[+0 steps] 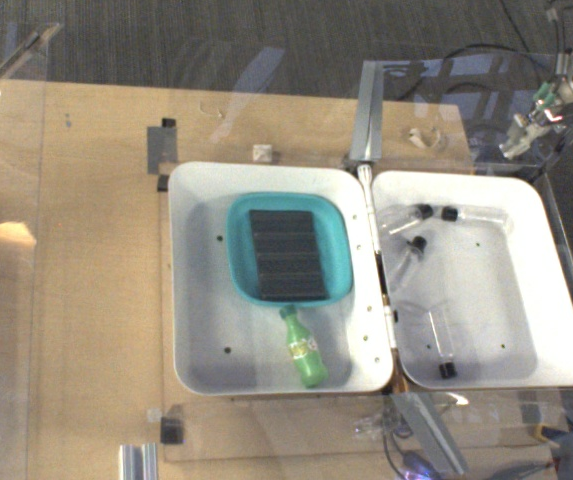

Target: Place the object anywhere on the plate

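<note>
A teal plate (338, 258) lies in the left bin (194, 298). On it rests a dark ridged rectangular object (286, 255), covering most of the plate's middle. A small green bottle (305, 349) lies on the bin floor just below the plate, its top end touching the plate's lower rim. My gripper (528, 131) hangs at the upper right, beyond the far right corner of the right bin (526, 298), well away from the plate and the bottle. I see nothing held in it.
Several clear tubes with black caps (422, 212) lie scattered in the right bin, with one more near its front edge (442, 346). A metal post (368, 108) stands behind the seam between the bins. Cables trail at the upper right.
</note>
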{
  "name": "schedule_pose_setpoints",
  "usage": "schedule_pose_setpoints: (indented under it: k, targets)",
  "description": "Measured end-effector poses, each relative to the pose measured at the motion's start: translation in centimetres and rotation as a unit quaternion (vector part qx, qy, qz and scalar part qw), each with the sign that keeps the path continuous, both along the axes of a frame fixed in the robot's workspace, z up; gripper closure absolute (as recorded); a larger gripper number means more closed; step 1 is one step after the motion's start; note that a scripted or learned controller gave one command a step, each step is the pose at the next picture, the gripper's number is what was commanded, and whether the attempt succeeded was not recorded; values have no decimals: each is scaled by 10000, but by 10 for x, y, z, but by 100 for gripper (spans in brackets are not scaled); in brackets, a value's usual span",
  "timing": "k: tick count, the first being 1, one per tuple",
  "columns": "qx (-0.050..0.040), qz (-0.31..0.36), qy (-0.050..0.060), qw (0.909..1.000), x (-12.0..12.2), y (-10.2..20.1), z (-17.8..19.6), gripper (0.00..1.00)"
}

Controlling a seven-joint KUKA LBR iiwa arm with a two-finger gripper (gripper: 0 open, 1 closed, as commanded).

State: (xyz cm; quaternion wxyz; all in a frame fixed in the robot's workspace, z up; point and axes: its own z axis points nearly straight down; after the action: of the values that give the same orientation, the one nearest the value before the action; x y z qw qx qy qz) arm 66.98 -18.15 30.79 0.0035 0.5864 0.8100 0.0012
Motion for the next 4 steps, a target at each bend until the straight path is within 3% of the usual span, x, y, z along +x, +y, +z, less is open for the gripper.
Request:
schedule_pose_setpoints:
  k: [1,2,3,4]
  targets:
    - [9,305,16,9995,0,38,-123,100]
    - [-10,1008,-3,9949,0,-17,-60,100]
    - [-16,1392,-9,9903,0,-23,49,100]
    - [-4,1846,8,9828,0,-23,-119,100]
